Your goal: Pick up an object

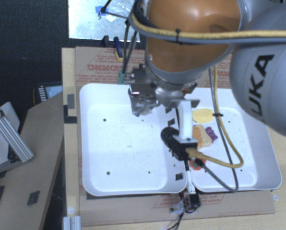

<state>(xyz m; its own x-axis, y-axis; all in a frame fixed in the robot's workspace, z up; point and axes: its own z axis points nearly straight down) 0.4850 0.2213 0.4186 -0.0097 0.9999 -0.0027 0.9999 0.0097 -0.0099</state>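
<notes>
1. Even, bright overhead light washes the white bins (109, 143) nearly featureless.
2. The arm (191, 28), close to the lens, looks soft and carries a dull sheen.
3. Faint shadows; dark, murky surroundings; slight overall grain.

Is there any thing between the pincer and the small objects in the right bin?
Nothing visible. The pincer hangs over the far edge of the left white bin; the yellow flat piece and orange-purple piece lie in the right white bin, partly behind the arm's hardware.
</notes>
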